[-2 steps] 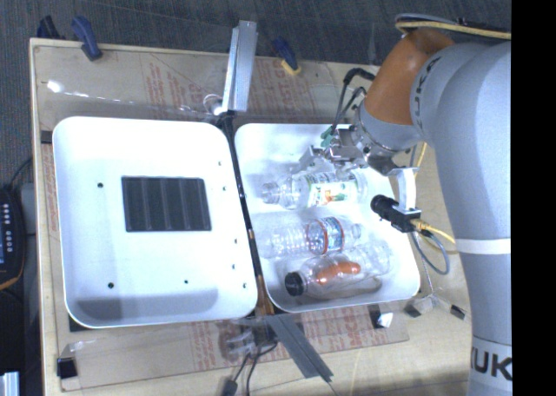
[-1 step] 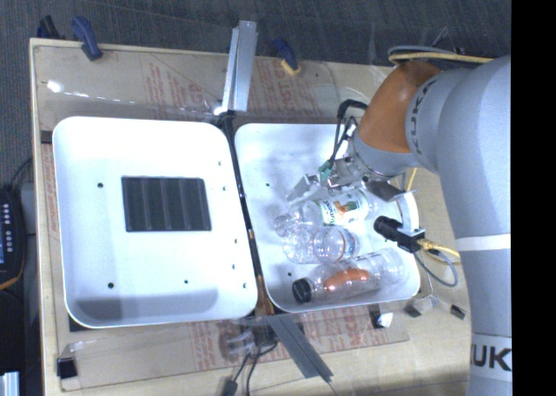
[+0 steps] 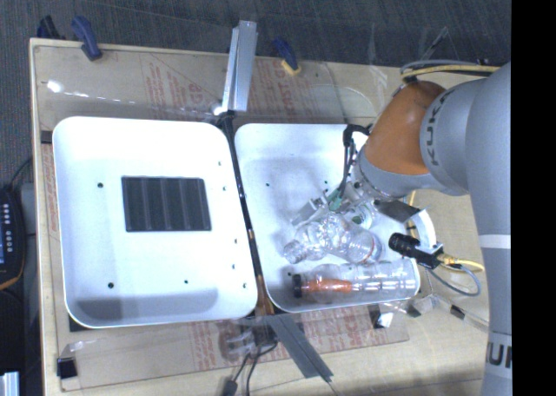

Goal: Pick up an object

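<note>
The right bin (image 3: 278,160) holds a heap of clear plastic items. A crumpled clear bottle (image 3: 334,240) lies in the middle of it. Along the bin's front wall lies a clear tube with an orange part and a dark cap (image 3: 347,284). My gripper (image 3: 328,204) reaches down from the orange-banded wrist (image 3: 400,142) into this bin. It sits right at the top edge of the clear bottle, and the see-through plastic blurs its tips.
The left bin (image 3: 87,151) has a dark ribbed rectangle (image 3: 165,203) in its floor. A metal bar (image 3: 239,64) stands behind the seam between the bins. Blue clamps (image 3: 85,36) sit on the bench's back edge. Cables (image 3: 452,273) trail to the right of the right bin.
</note>
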`<state>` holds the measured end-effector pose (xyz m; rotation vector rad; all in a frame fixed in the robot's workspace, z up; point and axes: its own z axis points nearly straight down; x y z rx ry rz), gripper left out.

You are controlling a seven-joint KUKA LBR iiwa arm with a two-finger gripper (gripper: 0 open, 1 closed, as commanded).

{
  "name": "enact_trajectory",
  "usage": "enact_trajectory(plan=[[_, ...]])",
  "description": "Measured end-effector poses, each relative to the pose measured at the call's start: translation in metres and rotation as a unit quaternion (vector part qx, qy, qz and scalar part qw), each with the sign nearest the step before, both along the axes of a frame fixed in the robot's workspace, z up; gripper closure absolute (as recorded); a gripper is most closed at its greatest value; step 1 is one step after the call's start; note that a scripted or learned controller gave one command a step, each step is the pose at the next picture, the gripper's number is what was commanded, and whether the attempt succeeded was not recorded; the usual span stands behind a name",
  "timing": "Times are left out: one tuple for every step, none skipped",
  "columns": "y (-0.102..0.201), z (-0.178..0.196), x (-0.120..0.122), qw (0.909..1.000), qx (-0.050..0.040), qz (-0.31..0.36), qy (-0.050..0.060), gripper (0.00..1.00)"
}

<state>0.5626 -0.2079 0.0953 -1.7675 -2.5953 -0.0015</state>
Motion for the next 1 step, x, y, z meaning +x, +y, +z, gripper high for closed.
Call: enact_trajectory(plan=[[0.0297,0.0007,-0.0432,0.9918,-0.0021,0.127,-0.009,0.0]])
